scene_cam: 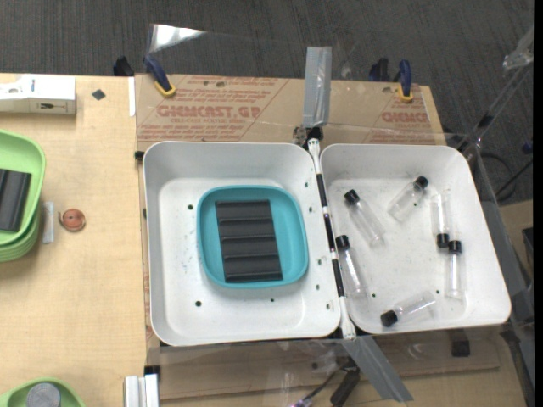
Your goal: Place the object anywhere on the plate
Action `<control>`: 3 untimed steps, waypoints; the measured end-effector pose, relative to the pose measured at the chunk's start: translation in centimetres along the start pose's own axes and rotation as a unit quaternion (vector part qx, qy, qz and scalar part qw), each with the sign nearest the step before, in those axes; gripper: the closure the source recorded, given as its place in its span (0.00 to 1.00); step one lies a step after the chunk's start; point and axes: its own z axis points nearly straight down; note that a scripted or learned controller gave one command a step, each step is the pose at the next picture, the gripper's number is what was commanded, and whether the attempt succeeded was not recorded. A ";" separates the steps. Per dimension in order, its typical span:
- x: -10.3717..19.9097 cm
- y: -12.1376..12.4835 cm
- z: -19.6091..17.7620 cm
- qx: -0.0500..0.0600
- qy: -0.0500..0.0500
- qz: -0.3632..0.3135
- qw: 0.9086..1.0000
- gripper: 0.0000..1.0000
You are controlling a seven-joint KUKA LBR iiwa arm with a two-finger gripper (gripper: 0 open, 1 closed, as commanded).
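A flat sheet of brown cardboard with red print (254,107) lies under the far edge of the two shallow white bins (165,244), held by two blue-and-yellow clamps (159,76) at its far corners. A strip of grey tape (316,91) runs down toward the seam between the bins. On the pale wooden bench (85,312) to the left sit a lime-green tray (25,164), a small round copper-coloured disc (73,220) just beside it, and a white rectangular box (36,96) at the far left.

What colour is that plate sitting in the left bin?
Teal, or blue-green: the plate carries a black ridged insert. The overhead camera view shows it.
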 end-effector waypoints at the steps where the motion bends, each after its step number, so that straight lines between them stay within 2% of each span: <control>1: 0.0 0.0 0.0 0.000 0.000 0.000 1.000 0.00; 3: 0.0 0.0 0.0 0.000 0.000 0.000 1.000 0.00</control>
